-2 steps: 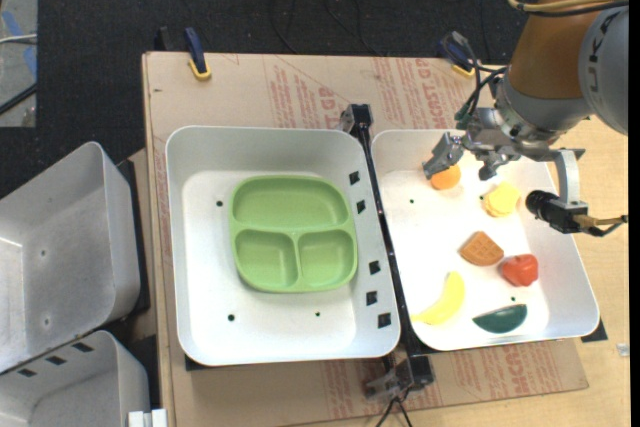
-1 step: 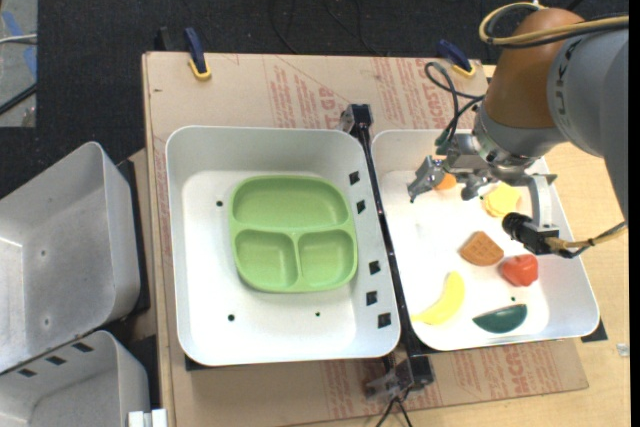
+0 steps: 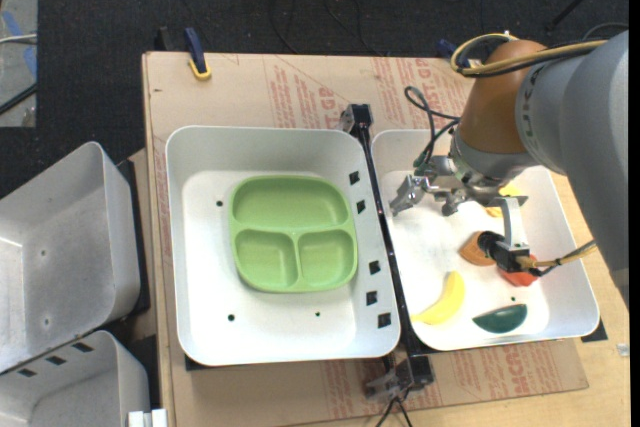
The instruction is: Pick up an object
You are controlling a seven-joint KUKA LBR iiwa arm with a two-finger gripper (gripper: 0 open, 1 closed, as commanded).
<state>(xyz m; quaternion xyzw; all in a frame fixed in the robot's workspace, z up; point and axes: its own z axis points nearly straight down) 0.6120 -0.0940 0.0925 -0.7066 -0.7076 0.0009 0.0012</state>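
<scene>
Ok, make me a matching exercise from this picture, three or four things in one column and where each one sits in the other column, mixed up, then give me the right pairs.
Things:
1. green divided tray
2. banana
3. dark green object
4. blue and yellow clamp

Places:
A. near corner of the right bin, just right of the yellow fruit
B. on the far left edge of the bench, outside both bins
C. middle of the left bin
D. near side of the right bin, close to the divider between the bins

Pairs: 1-C, 2-D, 3-A, 4-B
</scene>
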